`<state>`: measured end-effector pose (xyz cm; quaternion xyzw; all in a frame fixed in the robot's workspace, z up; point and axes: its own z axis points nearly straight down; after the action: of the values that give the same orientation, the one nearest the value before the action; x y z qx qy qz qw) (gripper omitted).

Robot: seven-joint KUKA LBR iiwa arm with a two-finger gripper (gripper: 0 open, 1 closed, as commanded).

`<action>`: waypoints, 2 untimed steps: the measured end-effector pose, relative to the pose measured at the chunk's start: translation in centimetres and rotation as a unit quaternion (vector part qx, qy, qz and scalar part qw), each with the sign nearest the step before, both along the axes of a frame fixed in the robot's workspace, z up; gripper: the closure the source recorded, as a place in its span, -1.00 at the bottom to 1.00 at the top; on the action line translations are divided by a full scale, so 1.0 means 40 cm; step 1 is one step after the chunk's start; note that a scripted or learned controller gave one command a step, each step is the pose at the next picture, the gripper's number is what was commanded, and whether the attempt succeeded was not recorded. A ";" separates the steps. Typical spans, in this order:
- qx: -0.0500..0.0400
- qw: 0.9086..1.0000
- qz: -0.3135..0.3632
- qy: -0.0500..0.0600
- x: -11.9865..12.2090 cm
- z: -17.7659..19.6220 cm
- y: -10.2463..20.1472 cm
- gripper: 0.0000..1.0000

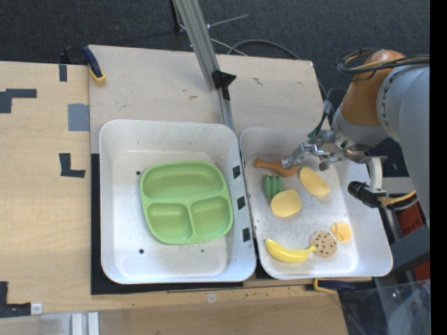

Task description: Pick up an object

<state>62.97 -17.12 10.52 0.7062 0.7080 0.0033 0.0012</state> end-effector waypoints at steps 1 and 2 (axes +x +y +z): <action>-0.001 1.000 0.001 -0.003 0.004 0.034 -0.001 1.00; -0.002 1.000 0.000 0.001 0.027 0.152 -0.006 1.00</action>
<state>64.07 -17.34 16.60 0.7065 0.7077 0.0008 0.0019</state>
